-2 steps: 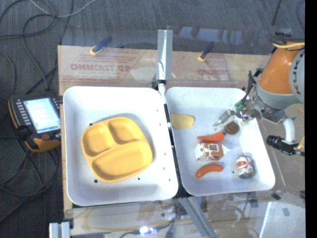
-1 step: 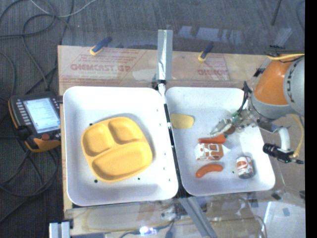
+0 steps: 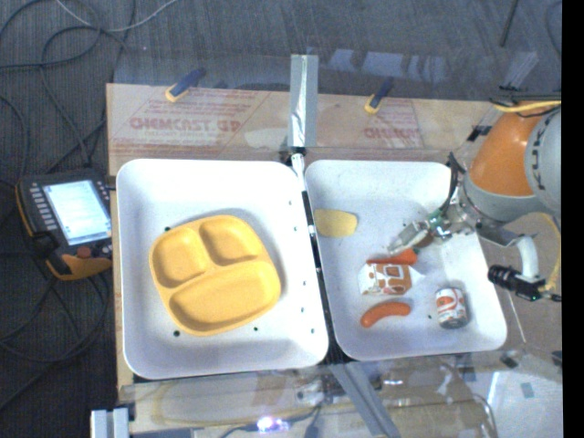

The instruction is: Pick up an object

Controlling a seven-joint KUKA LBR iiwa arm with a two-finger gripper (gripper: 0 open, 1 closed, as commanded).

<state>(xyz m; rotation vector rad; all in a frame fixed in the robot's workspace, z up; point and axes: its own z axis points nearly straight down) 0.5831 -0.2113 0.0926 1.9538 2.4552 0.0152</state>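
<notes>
Orange carrot-shaped toy (image 3: 399, 257) lies crosswise in the right white bin (image 3: 347, 336), atop a small white-and-orange box (image 3: 386, 278), just below-left of the metal two-finger gripper (image 3: 412, 236), whose grip state I cannot tell.

The gripper (image 3: 408, 237) hangs low over the right bin (image 3: 474, 331), just above a small orange-and-white carton (image 3: 386, 278). Below the carton lies a toy sausage (image 3: 385, 313), with a little can (image 3: 450, 307) to its right. A pale yellow piece (image 3: 335, 223) sits up-left of the carton. The left bin (image 3: 137, 336) holds a yellow divided tray (image 3: 215, 272).
</notes>
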